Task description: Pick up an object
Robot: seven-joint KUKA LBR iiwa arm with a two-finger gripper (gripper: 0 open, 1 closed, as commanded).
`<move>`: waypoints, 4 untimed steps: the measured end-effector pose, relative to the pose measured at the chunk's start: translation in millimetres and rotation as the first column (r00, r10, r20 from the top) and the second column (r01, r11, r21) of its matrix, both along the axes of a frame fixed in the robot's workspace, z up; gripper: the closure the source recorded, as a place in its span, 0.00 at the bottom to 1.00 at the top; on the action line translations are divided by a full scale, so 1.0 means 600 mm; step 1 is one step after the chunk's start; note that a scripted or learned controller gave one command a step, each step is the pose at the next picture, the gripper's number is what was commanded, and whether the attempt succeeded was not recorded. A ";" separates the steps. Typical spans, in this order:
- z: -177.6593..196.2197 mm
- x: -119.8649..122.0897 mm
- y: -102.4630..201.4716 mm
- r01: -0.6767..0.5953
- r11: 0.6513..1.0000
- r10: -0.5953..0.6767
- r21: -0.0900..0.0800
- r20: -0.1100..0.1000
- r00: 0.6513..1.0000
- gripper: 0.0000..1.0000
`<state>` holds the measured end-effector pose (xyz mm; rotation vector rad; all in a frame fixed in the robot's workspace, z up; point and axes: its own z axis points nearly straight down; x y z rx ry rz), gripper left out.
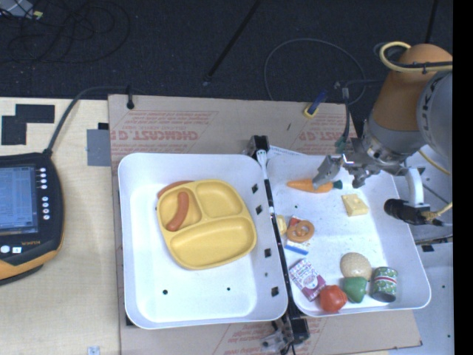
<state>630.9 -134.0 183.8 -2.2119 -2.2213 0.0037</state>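
The gripper (341, 170) hangs over the far part of the right bin (403, 231), its fingers apart — nothing between them. One finger (325, 173) comes down just beside the carrot (310, 186), which lies flat on the bin floor near the far wall; whether they touch cannot be told.

Other items in the right bin, all loose on the floor:
- cheese block (355, 204), near the gripper, toward the near side of it
- pretzel (300, 231), close to the divider
- red-and-white packet (305, 278), near the front
- tomato (332, 299), green pepper (355, 288), bun (355, 264) and green can (383, 283) — clustered at the front corner, touching or nearly so

The left bin (144, 272) holds a yellow divided plate (218, 235). A sausage (179, 211) lies in the plate's far-left compartment.

A tablet (26, 213) rests on the bench left of the bins, well apart from them.
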 end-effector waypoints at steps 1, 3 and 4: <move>-0.079 -0.056 0.070 0.001 1.000 -0.001 0.000 -0.003 1.000 0.00; -0.162 -0.111 0.059 0.006 1.000 -0.006 -0.002 0.003 1.000 0.00; -0.143 -0.110 0.058 0.008 1.000 -0.008 -0.001 0.003 1.000 1.00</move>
